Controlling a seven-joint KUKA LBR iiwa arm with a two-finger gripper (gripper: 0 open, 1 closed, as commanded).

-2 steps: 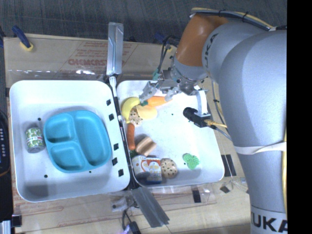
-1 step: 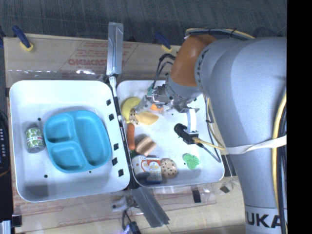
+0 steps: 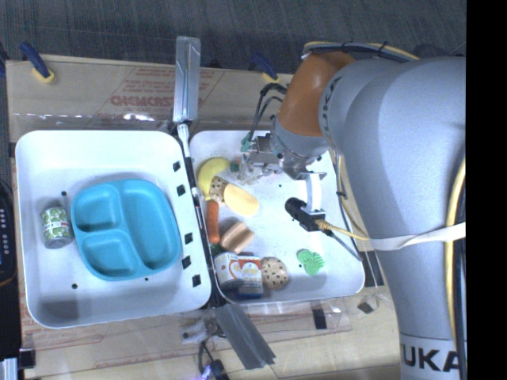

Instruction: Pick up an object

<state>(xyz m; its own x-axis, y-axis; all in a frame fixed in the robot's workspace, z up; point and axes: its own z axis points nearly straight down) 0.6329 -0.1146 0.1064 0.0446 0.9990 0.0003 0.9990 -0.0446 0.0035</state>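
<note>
Objects for picking crowd the right bin point(image 3: 337, 279). Left to right: can point(image 3: 56, 225) at 9 o'clock of blue tray point(image 3: 124, 228) in left bin point(image 3: 40, 153); then carrot point(image 3: 212, 220), yellow ball point(image 3: 211, 171), pale lemon-like piece point(image 3: 242, 200), bun point(image 3: 237, 235), cookie point(image 3: 274, 271), green leaf point(image 3: 310, 261). My pincer point(image 3: 252, 163) hovers at 12 o'clock of the right bin, near the ball; whether it is apart or together, cannot tell. Advice: centre over one piece, descend straight, avoid neighbours.
</note>
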